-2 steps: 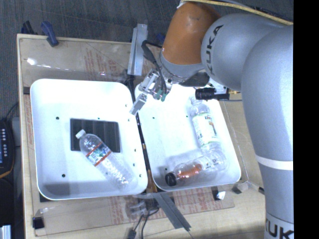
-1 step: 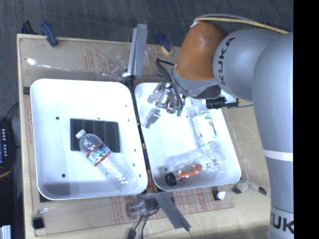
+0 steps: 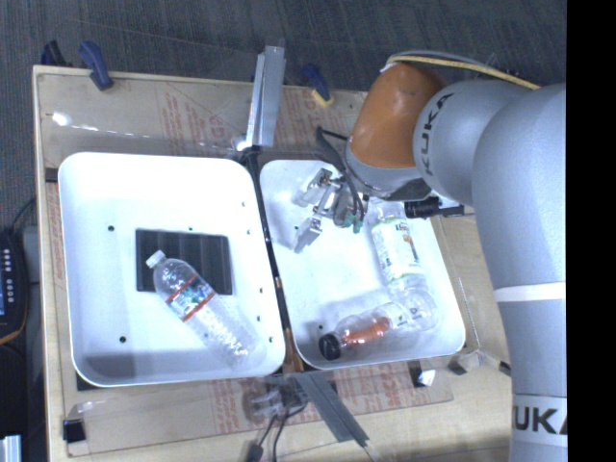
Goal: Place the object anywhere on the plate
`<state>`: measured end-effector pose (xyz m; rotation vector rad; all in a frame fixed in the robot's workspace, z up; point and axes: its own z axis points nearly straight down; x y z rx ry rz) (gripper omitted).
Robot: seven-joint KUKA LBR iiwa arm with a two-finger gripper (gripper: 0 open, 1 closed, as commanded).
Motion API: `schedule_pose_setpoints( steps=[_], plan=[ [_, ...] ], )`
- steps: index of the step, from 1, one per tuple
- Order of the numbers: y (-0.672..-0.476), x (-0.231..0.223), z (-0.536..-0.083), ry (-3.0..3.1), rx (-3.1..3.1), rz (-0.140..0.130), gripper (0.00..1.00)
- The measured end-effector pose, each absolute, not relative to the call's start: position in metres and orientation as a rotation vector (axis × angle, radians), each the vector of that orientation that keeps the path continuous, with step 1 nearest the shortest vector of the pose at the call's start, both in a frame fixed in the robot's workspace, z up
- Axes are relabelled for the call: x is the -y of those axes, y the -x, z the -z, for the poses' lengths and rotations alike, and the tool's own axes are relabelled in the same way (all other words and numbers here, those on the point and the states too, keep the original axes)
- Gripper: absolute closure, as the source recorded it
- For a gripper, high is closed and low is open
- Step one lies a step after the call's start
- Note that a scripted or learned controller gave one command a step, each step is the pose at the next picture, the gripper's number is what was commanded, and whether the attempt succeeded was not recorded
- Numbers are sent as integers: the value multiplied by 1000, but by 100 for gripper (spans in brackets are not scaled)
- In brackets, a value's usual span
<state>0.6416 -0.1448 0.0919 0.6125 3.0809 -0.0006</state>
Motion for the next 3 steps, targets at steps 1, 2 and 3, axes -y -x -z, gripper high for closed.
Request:
schedule_pose_setpoints(
  steps=[1, 2, 3],
  plan=[
    [-643, 155, -94, 511, -3093, 3, 0],
    [-647, 170, -95, 544, -3086, 5, 0],
    [-647, 208, -96, 780, -3034, 6, 0]
  ],
)
